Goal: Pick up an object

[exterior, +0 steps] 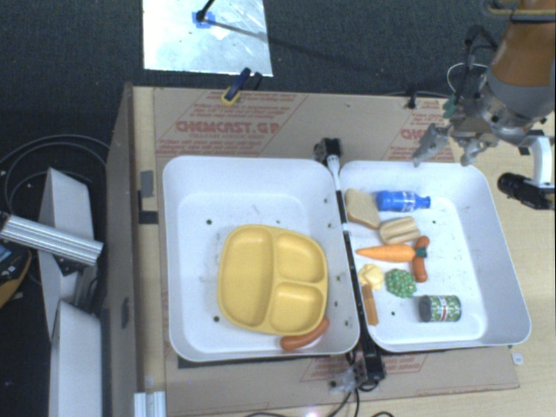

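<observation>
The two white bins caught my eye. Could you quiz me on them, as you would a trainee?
1. True or false: the yellow tray lies in the left bin.
2. What touches the tray's near edge? A) sausage B) blue bottle C) can
3. Fill in: the gripper hangs above the right bin's ____ rim.

Key: 1 true; 2 A, the sausage; 3 far.
</observation>
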Robot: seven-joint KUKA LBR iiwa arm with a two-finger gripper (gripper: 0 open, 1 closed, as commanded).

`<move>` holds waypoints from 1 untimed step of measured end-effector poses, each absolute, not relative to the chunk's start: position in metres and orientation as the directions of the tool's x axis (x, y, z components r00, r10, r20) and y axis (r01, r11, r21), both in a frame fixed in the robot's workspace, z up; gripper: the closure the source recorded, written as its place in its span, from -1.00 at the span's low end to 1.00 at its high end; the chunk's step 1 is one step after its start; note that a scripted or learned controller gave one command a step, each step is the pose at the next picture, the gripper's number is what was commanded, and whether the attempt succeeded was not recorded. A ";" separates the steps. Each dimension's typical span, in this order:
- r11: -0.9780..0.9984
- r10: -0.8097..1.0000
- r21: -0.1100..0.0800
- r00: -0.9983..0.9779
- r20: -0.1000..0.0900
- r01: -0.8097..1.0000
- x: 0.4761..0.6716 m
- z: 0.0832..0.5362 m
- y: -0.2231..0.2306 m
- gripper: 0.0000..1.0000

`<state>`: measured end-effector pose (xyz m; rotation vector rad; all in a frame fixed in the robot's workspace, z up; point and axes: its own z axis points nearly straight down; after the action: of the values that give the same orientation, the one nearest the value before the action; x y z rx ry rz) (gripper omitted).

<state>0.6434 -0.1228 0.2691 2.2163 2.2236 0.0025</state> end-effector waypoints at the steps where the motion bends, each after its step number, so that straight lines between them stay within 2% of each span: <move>1: 0.005 1.000 -0.002 -0.005 0.001 1.000 0.632 0.143 -0.093 -1.00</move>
<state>0.6322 -0.0934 0.1434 2.2170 2.2282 -0.0013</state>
